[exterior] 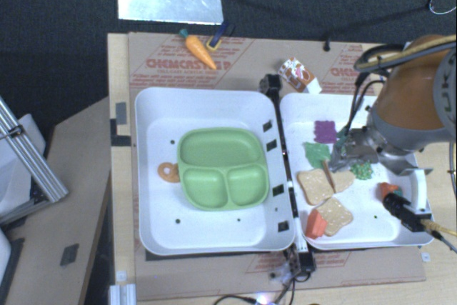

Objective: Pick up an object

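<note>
My gripper hangs low over the right bin, just right of a green leafy piece and above a toast slice with a thin brown stick lying across it. A purple piece lies further back. A second toast slice and an orange-red piece lie near the front. A small green bit and a red piece sit under the arm's wrist. Whether anything is between the fingers is hidden.
The left bin holds a green divided plate and a small pretzel. A toy carrot and a wrapped snack lie on the cardboard behind the bins. A metal frame stands at the left.
</note>
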Robot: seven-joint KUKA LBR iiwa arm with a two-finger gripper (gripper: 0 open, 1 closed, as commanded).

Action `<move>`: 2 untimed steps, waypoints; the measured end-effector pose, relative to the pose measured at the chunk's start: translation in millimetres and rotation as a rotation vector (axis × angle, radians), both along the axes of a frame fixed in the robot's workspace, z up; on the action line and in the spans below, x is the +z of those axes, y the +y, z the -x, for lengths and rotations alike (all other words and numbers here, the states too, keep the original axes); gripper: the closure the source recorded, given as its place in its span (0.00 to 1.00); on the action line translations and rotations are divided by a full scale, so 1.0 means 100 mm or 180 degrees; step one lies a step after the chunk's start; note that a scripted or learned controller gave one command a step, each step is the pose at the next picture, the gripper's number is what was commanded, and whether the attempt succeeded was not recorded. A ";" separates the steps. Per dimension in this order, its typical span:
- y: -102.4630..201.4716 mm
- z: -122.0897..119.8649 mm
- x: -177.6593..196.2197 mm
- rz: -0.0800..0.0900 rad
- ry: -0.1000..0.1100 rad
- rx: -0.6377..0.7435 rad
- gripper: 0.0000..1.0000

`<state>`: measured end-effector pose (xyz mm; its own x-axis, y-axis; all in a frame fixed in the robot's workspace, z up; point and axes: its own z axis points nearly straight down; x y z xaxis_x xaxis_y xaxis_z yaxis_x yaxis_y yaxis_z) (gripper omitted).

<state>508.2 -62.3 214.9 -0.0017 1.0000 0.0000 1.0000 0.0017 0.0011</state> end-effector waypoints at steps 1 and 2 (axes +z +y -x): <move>-0.01 -0.05 0.20 0.0001 -0.0006 0.0010 1.00; 0.02 -0.13 0.06 0.0001 0.0002 0.0012 1.00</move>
<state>521.0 -60.6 220.5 -0.0053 1.0000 -0.0004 1.0000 0.0053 0.0005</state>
